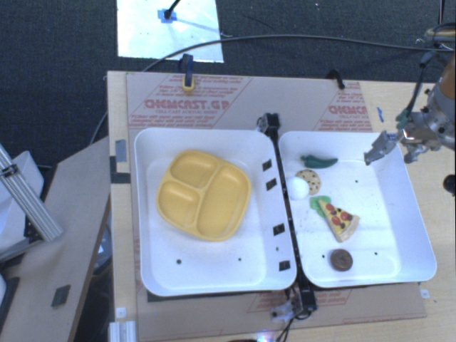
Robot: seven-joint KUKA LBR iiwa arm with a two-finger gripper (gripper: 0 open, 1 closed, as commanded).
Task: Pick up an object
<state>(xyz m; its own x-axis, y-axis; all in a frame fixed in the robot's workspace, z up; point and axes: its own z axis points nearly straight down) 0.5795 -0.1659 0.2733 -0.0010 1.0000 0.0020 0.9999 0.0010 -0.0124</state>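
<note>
Jaws of gripper (394, 147) spread open, empty, above right white bin's (399, 212) far edge. Flat plastic toy pizza slice (338, 218) lies mid-bin: probably light, stiff, slippery; pinch across its narrow sides.

The gripper (394, 150) is grey metal with 2 fingers (376, 151), dull and angular, one ending in a pale tip. Behind the fingers sits a blocky silver wrist with small dark fittings. Above that, a sliver of orange band (449, 84) shows on the arm. A thin dark cable (420, 84) runs along the wrist, above the fingers.
</note>
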